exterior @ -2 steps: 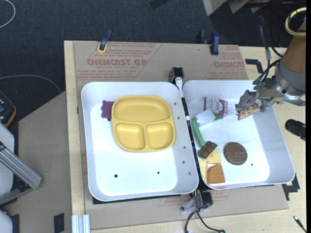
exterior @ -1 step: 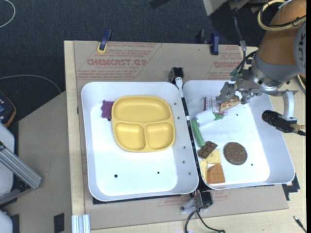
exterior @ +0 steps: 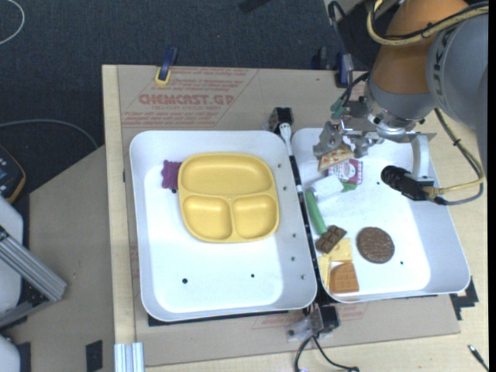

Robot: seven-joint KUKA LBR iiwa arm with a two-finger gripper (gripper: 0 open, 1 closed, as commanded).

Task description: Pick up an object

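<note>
The two-finger metal gripper [exterior: 339, 147] sits low at the back of the right white bin [exterior: 442, 239], its fingers closed around a small crinkled tan-and-red snack packet [exterior: 338, 160]. The packet's print is too blurred to read, and the wrist hides its upper edge.

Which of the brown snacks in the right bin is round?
The round cookie, right of the others; the chocolate piece and cracker are squarish.
</note>
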